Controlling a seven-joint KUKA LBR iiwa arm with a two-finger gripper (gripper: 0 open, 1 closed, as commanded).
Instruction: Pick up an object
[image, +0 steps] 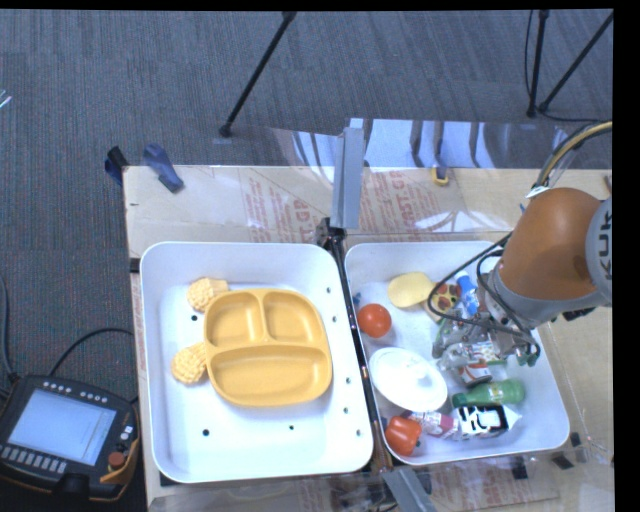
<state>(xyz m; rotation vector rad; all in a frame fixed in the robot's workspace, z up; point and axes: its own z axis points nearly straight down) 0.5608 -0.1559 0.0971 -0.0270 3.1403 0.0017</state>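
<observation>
We could not tell the gripper's (478, 345) state amid right-bin (555, 420) clutter. Nearest candidate: green bottle (490, 393) just below it; we judged it light, rigid, slippery; grasp mid-body.

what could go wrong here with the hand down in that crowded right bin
1. The hand sits low among packed items, so it may nudge the green bottle or white lid instead of gripping anything.
2. The tomato is round and may roll if bumped.
3. Cables hang near the clutter and might snag.
</observation>
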